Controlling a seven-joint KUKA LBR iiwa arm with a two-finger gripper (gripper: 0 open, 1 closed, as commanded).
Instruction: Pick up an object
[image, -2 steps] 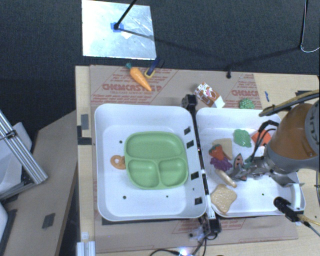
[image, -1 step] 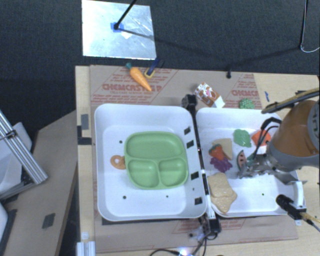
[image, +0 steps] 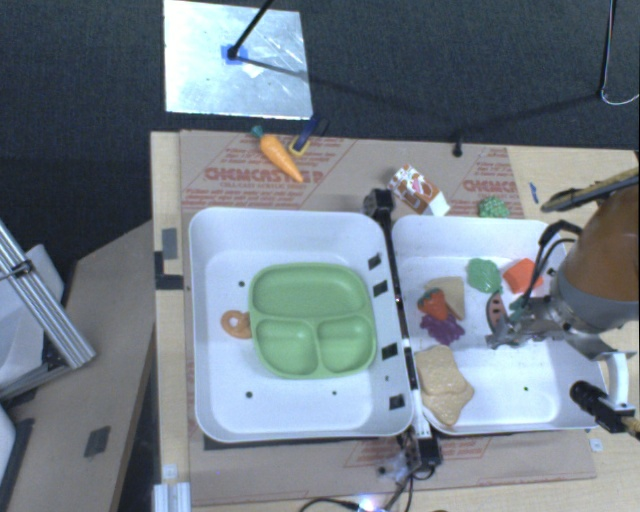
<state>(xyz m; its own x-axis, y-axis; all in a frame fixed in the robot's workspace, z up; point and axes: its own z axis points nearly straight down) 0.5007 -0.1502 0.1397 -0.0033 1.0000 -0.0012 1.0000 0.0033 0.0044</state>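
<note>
Inside, the left bin (image: 215, 330) holds a green divided plate (image: 310, 320) and a pretzel (image: 236, 323); the right bin (image: 530, 405) holds bread (image: 443, 384), grapes (image: 440, 326) and a green leaf (image: 483, 275). Above it hangs the gripper (image: 507, 330), its jaws' state impossible to tell. A carrot (image: 280, 156) lies on the bench behind.

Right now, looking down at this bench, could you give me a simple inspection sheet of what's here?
Surface: brown bench bearing a left bin and a right bin, side by side.
Job's things: right bin holds a bread slice, purple grapes, a green piece and an orange piece.
Clutter: green divided plate and a small pretzel in the left bin; carrot and a small carton on the bench behind.
Grippers: gripper low over the right bin; grip unclear.
Cables: black cable by the arm; wires at the front edge.
Surroundings: shiny sheet on dark floor.
</note>
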